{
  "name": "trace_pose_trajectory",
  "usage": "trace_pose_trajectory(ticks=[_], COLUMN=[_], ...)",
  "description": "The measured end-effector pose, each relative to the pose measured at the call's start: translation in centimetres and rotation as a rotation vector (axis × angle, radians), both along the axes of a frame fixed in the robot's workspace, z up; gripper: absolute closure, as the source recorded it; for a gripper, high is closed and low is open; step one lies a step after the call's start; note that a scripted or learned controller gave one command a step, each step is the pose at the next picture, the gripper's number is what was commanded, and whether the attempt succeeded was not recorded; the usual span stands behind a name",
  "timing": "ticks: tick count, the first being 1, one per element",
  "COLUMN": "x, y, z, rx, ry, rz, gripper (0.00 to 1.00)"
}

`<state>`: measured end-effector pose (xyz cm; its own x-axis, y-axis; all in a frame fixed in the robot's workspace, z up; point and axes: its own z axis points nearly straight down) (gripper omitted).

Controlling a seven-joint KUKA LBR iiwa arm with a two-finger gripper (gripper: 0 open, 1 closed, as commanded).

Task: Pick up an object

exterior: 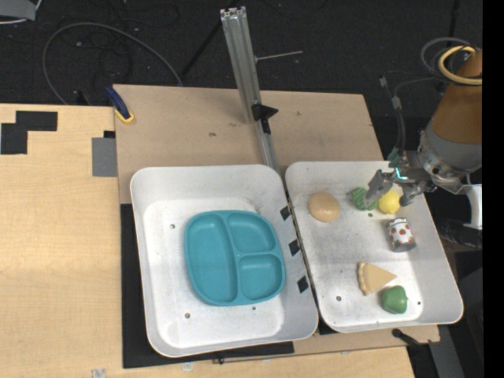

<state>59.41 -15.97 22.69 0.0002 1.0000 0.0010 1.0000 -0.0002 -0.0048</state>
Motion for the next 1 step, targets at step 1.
trace_pose_trajectory(ticks=[1], x=[0.06], y=[0.0], z=[0.1], rx=[0.0], ry=[-0.002], rz=[0.0], gripper=[0.0])
